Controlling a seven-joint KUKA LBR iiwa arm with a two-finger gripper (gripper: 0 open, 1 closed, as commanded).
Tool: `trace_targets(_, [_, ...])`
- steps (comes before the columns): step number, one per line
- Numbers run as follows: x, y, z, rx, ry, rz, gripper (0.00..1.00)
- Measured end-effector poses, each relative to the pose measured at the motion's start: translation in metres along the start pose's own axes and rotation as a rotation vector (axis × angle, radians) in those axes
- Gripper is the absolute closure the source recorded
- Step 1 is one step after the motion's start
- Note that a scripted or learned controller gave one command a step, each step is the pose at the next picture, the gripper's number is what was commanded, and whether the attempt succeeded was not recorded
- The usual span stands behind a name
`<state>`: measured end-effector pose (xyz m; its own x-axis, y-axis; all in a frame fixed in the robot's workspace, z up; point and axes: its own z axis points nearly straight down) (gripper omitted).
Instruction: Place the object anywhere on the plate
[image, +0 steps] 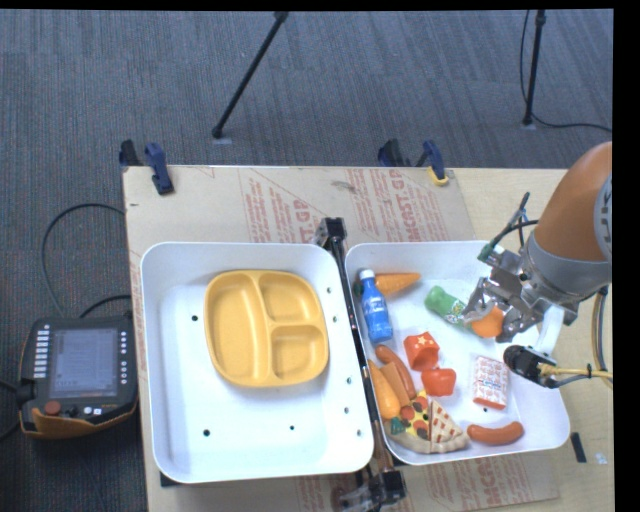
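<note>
A yellow plate (265, 325) with three compartments lies in the left bin (170, 400). My gripper (491, 316) is over the upper right part of the right bin (545, 425), far to the right of the plate. A small orange food piece (488, 323) sits between its fingers, and the gripper is shut on it. The piece is partly hidden by the fingers, next to a green toy (444, 303).
The right bin also holds a blue bottle (376, 308), a carrot (398, 283), two red pieces (422, 350), an orange hot dog (390, 385), a pizza slice (432, 422), a sausage (494, 433) and a pink packet (490, 382). A divider rail (350, 330) separates the bins.
</note>
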<state>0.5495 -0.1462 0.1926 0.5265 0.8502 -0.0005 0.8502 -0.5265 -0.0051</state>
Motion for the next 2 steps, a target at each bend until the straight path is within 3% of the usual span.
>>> trace_targets(1, [0.027,-0.098,-0.045,-0.001,0.000,-0.251,1.00])
trace_targets(2, [0.069,-0.130,-0.044,-0.001,0.000,0.007,1.00])
